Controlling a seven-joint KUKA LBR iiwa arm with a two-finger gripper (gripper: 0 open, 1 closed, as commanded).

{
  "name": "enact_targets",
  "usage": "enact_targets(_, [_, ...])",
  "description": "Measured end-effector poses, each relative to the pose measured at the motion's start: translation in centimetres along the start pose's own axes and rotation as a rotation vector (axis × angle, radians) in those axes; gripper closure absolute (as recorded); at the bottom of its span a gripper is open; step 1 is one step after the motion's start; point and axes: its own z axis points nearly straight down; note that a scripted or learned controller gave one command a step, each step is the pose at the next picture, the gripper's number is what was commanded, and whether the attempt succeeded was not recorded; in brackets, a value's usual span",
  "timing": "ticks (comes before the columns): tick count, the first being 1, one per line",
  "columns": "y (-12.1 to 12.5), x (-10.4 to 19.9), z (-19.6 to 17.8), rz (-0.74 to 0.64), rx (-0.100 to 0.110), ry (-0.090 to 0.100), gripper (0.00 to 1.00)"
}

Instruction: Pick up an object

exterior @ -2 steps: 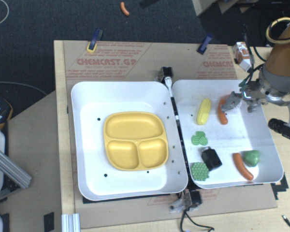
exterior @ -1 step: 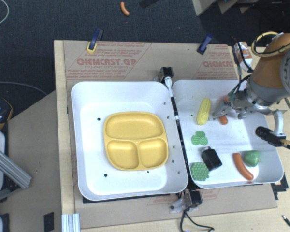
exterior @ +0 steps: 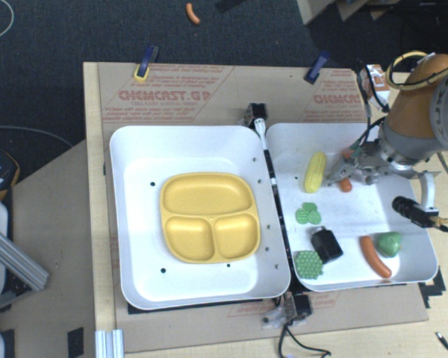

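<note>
My gripper [exterior: 349,171] hangs low over the back of the right bin [exterior: 343,136], reaching in from the right. A small orange-red piece [exterior: 346,186] lies right under its tip; I cannot tell whether they touch. Just left of the gripper lies a yellow corn cob [exterior: 314,171]. Nearer the front are a small green leafy piece [exterior: 308,214], a black block [exterior: 327,245], a green knobbly piece [exterior: 308,263], an orange sausage [exterior: 375,256] and a green pepper [exterior: 390,242].
The left bin [exterior: 134,155] holds a yellow divided plate [exterior: 209,216]. A black clip [exterior: 257,113] sits where the two bins meet at the back. The arm's grey body [exterior: 414,136] and a black fitting [exterior: 412,212] overhang the right bin's right side.
</note>
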Motion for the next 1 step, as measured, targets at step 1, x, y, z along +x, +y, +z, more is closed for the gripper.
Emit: enact_targets(1, [0.09,-0.01,-1.16,0.000,-0.004,-0.001,1.00])
